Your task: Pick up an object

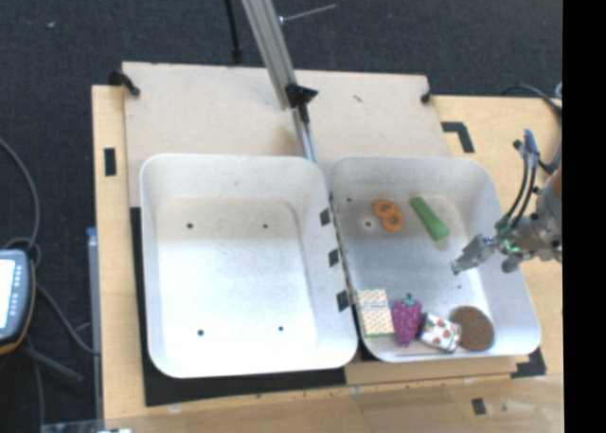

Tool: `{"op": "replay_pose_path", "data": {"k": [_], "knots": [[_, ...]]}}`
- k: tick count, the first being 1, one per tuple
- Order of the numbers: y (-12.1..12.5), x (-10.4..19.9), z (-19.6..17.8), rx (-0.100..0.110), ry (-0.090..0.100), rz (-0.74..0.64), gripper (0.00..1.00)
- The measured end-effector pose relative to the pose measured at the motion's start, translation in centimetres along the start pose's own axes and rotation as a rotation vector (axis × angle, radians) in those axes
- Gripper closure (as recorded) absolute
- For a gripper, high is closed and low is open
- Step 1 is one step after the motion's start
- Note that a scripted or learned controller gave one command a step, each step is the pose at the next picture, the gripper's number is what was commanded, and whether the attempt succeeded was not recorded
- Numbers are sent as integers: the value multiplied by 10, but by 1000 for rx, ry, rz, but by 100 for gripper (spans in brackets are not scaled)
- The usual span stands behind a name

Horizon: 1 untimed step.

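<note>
We count six things in the right bin (492, 196): orange rings (386, 214), green stick (428, 218), box (374, 312), purple toy (407, 320), patterned cube (438, 332), brown disc (472, 326). Gripper (488, 256) hovers by its right wall, can't tell its grip.

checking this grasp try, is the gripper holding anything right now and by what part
Nothing is held. The gripper sits at the right bin's right side, with nothing between its fingers.
</note>
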State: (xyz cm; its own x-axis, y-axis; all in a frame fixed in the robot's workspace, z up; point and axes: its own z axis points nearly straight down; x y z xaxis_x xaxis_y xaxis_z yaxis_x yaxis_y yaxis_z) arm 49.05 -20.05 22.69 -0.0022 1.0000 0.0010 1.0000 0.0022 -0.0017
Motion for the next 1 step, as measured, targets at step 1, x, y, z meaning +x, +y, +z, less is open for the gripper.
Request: {"op": "replay_pose_path", "data": {"k": [1], "knots": [[1, 0, -2, -5, -2, 1, 0]]}}
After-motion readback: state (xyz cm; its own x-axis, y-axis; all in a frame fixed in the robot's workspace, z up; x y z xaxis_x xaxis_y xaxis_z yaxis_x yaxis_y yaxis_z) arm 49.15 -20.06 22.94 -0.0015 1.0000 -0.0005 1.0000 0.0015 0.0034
